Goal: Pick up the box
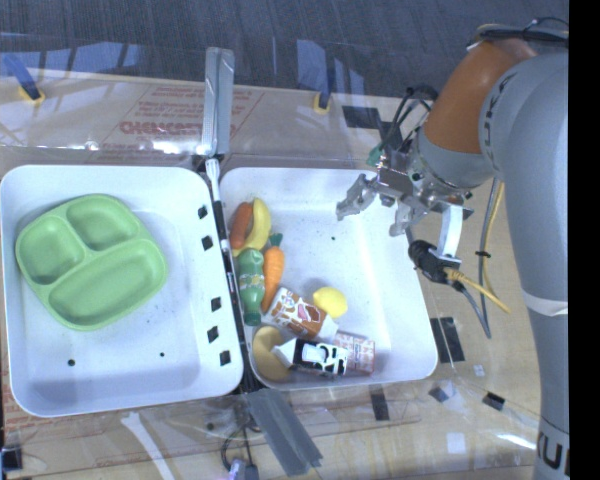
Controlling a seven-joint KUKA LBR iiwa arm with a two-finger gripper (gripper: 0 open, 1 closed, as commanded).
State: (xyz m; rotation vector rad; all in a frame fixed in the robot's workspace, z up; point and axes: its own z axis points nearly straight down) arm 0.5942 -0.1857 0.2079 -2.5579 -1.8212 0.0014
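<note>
A small orange-and-white box (298, 313) lies tilted in the front left part of the right bin (400, 298). It touches a yellow lemon (329, 301) and a carrot (272, 271). My gripper (377, 211) hangs over the back of that bin, well up and to the right of the box. It is open, with nothing between its fingers.
Beside the box lie a banana (260, 221), a green vegetable (251, 280), a black-and-white bottle (316, 357), a reddish patterned packet (354, 348) and a yellow bowl-like piece (267, 353). The left bin (40, 378) holds a green divided plate (90, 258). The bins' shared wall (220, 268) runs between them.
</note>
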